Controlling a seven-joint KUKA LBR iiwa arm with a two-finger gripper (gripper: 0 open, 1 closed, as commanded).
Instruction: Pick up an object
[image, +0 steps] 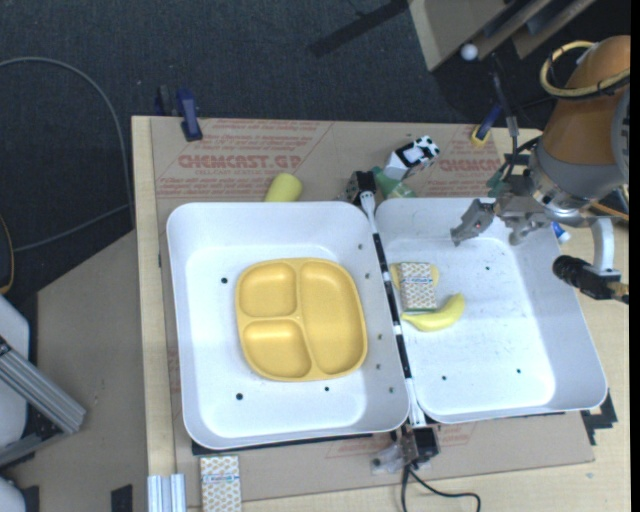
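Right, grey two-finger hand (492, 222) hangs over the far edge of the right shallow white bin (520, 345), fingers spread apart w/ nothing between them. Yellow plastic banana (436, 314) lies on that bin's floor by its left wall, touching a small patterned rectangular packet (416, 283) just behind it; both well apart from the hand. Left shallow white bin (200, 330) holds a yellow three-compartment plastic plate (300, 319), approx centred. Yellow cylindrical block (284, 187) sits on the counter (240, 150) behind the left bin.

Even, bright overhead light whitens both bins (200, 400) with mild glare and only faint soft shadows, while the picture is slightly soft and grainy, dimmer beyond the tabletop's (160, 300) edges
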